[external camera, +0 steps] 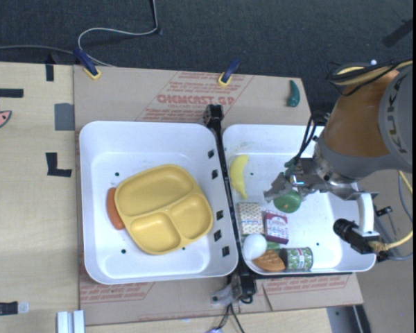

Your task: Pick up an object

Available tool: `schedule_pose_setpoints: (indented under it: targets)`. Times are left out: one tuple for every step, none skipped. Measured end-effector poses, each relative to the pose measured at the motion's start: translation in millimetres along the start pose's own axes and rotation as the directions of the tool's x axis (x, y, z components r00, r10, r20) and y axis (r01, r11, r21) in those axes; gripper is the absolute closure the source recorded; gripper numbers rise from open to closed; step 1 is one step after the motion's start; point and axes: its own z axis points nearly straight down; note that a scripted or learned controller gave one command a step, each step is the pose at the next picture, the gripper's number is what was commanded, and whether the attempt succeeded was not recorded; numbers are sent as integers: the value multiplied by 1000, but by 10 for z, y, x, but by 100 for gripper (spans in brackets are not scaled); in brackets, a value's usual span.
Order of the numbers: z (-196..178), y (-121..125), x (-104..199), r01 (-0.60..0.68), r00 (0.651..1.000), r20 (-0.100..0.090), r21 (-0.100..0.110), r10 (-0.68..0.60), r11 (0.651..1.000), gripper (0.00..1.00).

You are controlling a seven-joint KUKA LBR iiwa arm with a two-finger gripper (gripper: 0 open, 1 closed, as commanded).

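Hovering over right bin (319, 139), gripper (286, 189) seemingly touching green ball (287, 202).

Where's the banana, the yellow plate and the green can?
banana (239, 174): camera view, middle of its curve.
yellow plate (163, 207): camera view, centre divider.
green can (299, 259): camera view, its label.

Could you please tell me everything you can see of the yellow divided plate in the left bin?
The plate is yellow, looks like plastic, and has rounded corners and three compartments: one large, two smaller. It lies face up, turned at a slant, near the middle of the left bin. An orange thing pokes out from under its left edge.
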Motion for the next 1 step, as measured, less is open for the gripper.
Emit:
schedule_pose_setpoints:
  targets:
    - [-86, 0, 6, 1, 1000, -1, 2, -1, 1000, 100]
